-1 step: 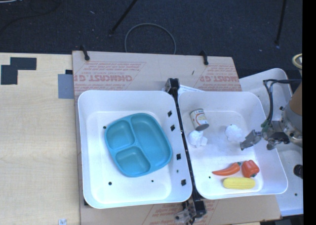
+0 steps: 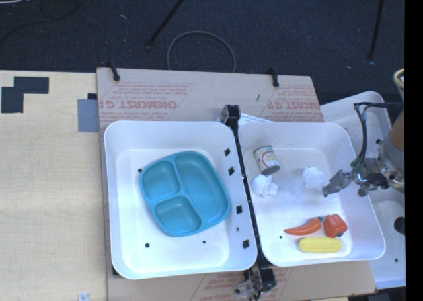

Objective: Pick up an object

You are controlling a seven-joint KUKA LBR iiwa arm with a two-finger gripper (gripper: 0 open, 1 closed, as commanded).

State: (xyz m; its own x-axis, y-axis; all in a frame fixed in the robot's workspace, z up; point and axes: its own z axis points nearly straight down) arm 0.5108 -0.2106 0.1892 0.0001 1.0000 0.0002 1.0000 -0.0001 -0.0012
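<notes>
Objects: the things to pick lie in the right bin [image 2: 360, 161], none of them between the gripper's fingers.
Can: a small tin can [image 2: 266, 159] with a red-and-white label lies tilted in the upper left part of the right bin, near the divider.
White lumps: one crumpled white piece [image 2: 264, 186] sits just below the can; a second white piece [image 2: 312, 176] lies to its right, near the bin's middle.
Toy food: an orange chilli [image 2: 303, 228] lies along the lower part of the right bin, a red pepper [image 2: 336, 225] touches its right end, and a yellow corn cob [image 2: 320, 245] lies just below both.
Gripper: the gripper [image 2: 332, 186] hangs over the right side of the right bin, just right of the second white piece and above the red pepper; it points left, and I cannot tell how wide it stands.
Arm: the arm [image 2: 396, 154] comes in from the right edge, with dark cable looping above the wrist.
Left bin: the left bin [image 2: 125, 141] bears a blue compartment tray [image 2: 184, 192] with three sections, set at a slant near its middle.
Base: both bins rest on a cardboard sheet [image 2: 205, 96] with red print, which lies on a pale wooden bench [image 2: 46, 194].
</notes>
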